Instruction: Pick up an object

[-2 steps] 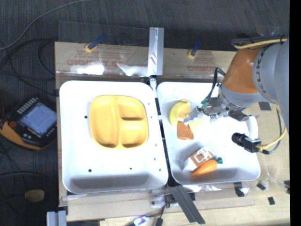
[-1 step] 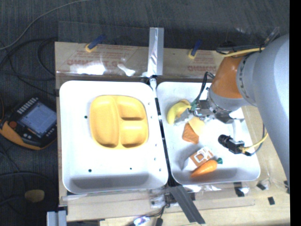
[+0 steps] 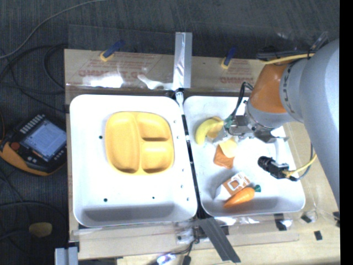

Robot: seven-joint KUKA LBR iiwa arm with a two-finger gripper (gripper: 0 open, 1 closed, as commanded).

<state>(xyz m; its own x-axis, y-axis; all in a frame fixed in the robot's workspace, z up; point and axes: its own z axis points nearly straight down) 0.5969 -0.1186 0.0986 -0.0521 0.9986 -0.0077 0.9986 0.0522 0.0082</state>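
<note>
Floor: dark carpet with cables; a handheld pendant [image 3: 37, 144] lies left of the desk.
Desk: wooden [image 3: 83, 70], carrying two white bins side by side.
Left bin [image 3: 88, 203]: one yellow divided tray [image 3: 139, 142].
Right bin [image 3: 287, 197]: four things, a banana [image 3: 207, 129], an orange wedge [image 3: 223, 154], a small carton [image 3: 234, 184] and a carrot [image 3: 240, 197] touching it.
Gripper [image 3: 238, 127]: low at the banana's right end.
Fingers: hidden under the wrist; opening and hold cannot be told.
Arm [image 3: 309, 87]: cut off at right.
</note>
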